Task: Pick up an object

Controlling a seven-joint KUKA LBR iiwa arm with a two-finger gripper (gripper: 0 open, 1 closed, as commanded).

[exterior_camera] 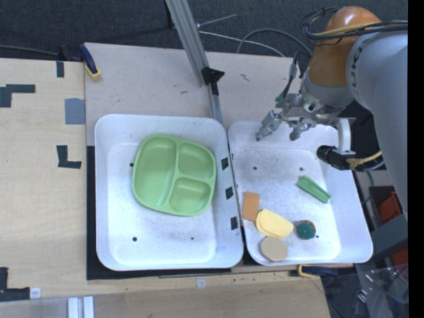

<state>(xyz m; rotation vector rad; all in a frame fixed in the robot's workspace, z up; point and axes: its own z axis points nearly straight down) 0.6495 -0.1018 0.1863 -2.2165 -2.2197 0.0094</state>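
Observation:
My gripper (279,130) hangs over the far edge of the right bin (344,244), its two fingers spread apart with nothing between them. In that bin lie a green stick (313,189) at the right, an orange block (250,206), a yellow oval piece (273,223), a tan round piece (273,248) and a small dark green and red ball (305,229). All of them rest nearer the front, well below the gripper.
The left bin (112,244) holds a green divided plate (175,175). A slanted metal pole (192,35) rises behind the bins. Black cables trail at the gripper's right, near the bin's right rim.

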